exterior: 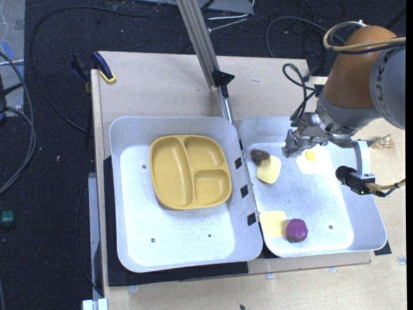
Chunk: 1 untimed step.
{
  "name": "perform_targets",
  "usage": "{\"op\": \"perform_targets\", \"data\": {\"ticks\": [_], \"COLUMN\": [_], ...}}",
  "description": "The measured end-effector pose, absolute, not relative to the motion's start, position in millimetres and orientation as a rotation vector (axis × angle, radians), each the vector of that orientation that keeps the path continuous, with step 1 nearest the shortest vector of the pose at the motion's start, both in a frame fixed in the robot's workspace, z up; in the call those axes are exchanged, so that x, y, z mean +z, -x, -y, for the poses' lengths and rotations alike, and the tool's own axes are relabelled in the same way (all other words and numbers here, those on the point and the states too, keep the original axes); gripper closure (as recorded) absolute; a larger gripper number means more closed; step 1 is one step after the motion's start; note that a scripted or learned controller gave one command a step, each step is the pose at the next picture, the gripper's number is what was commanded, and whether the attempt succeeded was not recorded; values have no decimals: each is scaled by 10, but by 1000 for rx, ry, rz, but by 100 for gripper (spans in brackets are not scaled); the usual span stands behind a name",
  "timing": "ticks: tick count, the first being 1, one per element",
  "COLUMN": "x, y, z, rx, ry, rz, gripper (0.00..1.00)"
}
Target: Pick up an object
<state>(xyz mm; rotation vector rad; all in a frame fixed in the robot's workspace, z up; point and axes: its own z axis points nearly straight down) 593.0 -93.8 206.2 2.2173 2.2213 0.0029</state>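
Nothing lifted yet: the gripper [295, 144], its grip state unreadable, hovers in the right bin [361, 218] at centre-right, near a pale yellow piece [269, 170] and purple object [296, 230]

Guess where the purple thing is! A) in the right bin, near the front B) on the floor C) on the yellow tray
A: the purple thing lies in the right bin near its front edge, beside a yellow block.

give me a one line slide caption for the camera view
KUKA arm's gripper low over the right bin, beside small yellow pieces and a purple object; yellow divided tray in the left bin.
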Motion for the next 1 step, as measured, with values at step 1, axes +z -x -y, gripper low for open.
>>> {"op": "perform_targets", "data": {"ticks": [1], "x": [2703], "y": [-5953], "z": [941], "rx": [6], "ry": [-2214], "rz": [-2220], "gripper": [100]}}
